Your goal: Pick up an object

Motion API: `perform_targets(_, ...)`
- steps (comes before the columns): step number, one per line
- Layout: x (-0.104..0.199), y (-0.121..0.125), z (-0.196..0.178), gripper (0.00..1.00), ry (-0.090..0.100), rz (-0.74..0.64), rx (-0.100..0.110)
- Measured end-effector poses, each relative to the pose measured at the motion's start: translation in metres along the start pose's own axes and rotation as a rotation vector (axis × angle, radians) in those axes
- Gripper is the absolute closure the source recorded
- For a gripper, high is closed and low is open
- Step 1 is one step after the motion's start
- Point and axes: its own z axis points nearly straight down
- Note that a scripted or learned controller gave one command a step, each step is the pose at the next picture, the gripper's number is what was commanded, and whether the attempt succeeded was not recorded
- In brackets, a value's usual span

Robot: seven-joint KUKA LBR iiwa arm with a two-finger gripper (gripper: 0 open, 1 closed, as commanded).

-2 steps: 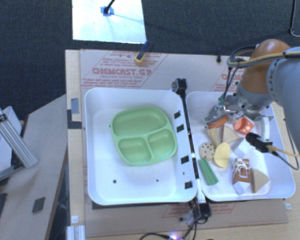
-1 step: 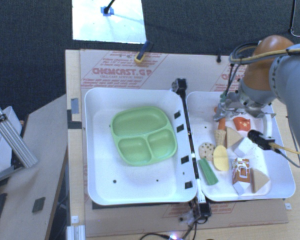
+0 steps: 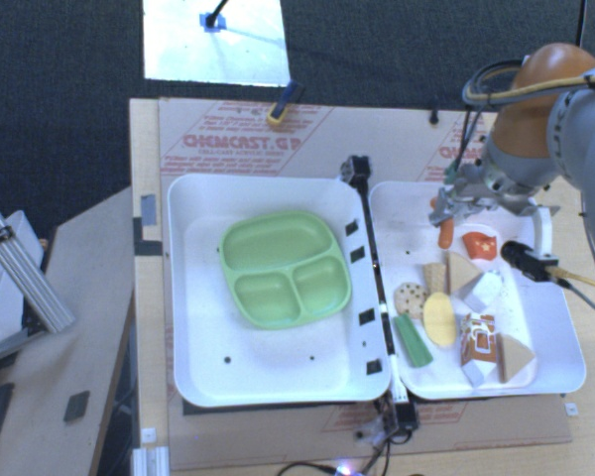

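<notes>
Though upright, carrot under pincer.

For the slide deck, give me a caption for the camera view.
Claw hovering above an orange carrot-like piece in the right bin; green tray in left bin.

So the arm comes in from the upper right of the frame, and its tool hangs over the top of the right bin, right above a small orange carrot-like piece. Can't really make out whether it's touching. The rest of that bin is a pile of toy food: a cookie, a yellow oval piece, a green stick, a white-and-orange packet and some tan wedges. The left bin has a light green divided plate sitting about centre. Both bins rest on a table with red print.
</notes>
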Motion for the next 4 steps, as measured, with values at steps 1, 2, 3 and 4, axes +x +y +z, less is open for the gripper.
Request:
perform_targets(1, -0.005, 0.001, -0.044, 1.00, -0.001, 0.001, -0.001)
perform_targets(2, -0.005, 0.003, -0.082, 1.00, -0.001, -0.001, -0.001)
perform_targets(3, 0.047, -0.026, -0.089, 1.00, 0.001, -0.003, 0.004)
perform_targets(4, 0.097, -0.049, -0.074, 1.00, 0.001, -0.002, 0.006)
